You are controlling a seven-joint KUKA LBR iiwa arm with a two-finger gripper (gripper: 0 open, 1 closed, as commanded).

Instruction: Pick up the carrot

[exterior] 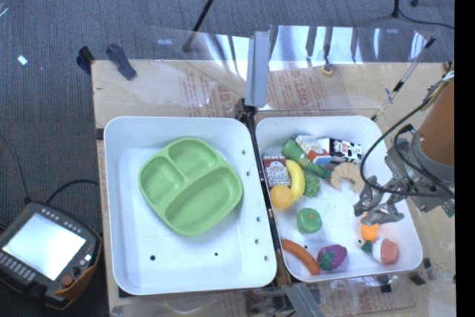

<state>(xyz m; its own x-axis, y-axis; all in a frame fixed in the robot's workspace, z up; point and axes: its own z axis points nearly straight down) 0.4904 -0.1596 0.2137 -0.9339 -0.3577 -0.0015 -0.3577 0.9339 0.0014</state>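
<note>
Risking a miss: hanging the gripper [379,210] just beyond the carrot [369,231], seemingly spread open and gripping nothing. Risking, too, nudging the small round carrot toward the pink-white toy [387,251] just beside it, or closing on that instead.

Holding a green plate [191,185] in the left bin [119,159]. Crowding the right bin [404,234] with a banana [296,178], sausage [300,257], cartons [315,148], green cup [309,220], purple toy [332,257], and the carrot lying toward the near right corner.
</note>
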